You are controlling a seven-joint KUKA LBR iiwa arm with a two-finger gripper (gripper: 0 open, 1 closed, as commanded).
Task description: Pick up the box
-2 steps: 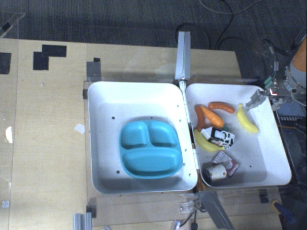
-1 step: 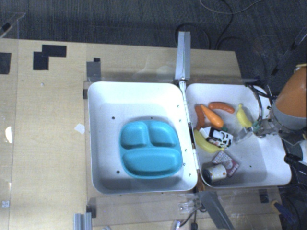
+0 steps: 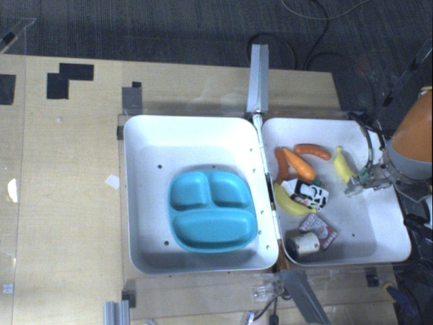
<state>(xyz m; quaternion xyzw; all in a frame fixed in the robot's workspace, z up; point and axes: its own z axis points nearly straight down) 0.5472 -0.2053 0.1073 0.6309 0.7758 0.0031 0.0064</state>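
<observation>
- We see the box (image 3: 312,195), black and white, in the right bin (image 3: 385,239), lying against a yellow banana (image 3: 291,202).
- Our tool (image 3: 362,181) hangs over that bin's right side, apart from the box; its grip we cannot tell.
- A blue tray (image 3: 212,210) fills the left bin (image 3: 145,181).

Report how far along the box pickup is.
Nothing looks done: the box lies in the right bin, resting against the bananas and carrots. In hand: the gripper hovers at that bin's right side, apart from the box, with nothing visible between its fingers. Left: reach the box, grasp it, lift it.
</observation>
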